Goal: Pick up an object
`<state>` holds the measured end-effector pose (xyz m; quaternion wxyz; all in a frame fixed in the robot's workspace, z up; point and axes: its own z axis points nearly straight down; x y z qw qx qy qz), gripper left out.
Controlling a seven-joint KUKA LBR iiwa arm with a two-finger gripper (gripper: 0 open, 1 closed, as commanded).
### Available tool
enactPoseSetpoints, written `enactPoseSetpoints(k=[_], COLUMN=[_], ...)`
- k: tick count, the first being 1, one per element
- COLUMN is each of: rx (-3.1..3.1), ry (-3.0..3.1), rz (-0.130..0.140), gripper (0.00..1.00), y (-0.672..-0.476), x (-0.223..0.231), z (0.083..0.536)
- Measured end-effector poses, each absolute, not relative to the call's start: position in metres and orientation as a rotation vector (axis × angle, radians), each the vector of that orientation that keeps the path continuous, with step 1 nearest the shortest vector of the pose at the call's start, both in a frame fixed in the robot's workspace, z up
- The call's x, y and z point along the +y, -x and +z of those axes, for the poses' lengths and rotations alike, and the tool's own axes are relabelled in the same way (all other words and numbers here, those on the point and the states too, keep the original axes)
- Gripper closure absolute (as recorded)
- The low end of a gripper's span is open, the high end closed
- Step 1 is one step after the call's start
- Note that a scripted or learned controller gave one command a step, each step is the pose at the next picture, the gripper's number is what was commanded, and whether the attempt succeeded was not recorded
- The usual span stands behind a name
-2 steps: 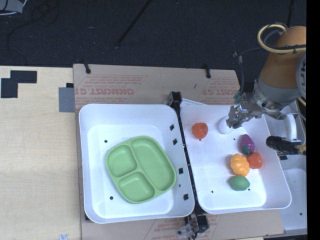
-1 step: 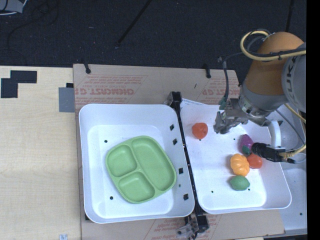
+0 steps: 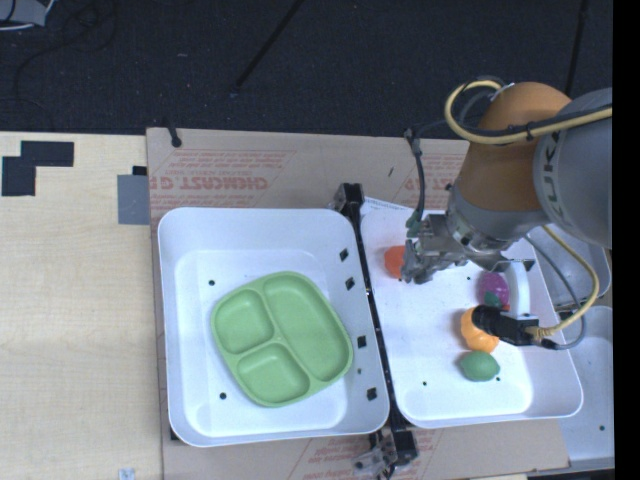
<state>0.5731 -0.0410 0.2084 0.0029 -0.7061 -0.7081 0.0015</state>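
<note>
My gripper (image 3: 414,271) hangs low over the back left part of the right bin (image 3: 440,368). Right beside its fingertips, on the left, lies a small orange-red object (image 3: 395,261), partly hidden by the gripper. Further right in the same bin lie a magenta object (image 3: 493,290), an orange-yellow object (image 3: 477,332) and a green round object (image 3: 479,366). Nothing is visibly held between the fingers.
The left bin (image 3: 190,268) holds a green three-compartment plate (image 3: 281,339). A black divider (image 3: 362,308) runs between the two bins. The grey arm with its orange band (image 3: 515,158) comes in from the right, above the right bin's back edge.
</note>
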Motion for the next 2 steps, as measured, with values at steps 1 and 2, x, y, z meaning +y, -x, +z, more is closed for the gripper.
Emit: enactPoseSetpoints(k=[1,2], rx=[-2.223,-2.223], ry=[2.213,2.212], rz=[0.003,0.004], gripper=[1.0,1.0], y=[-0.558,-0.536], x=[0.01,0.065], z=[0.224,0.233])
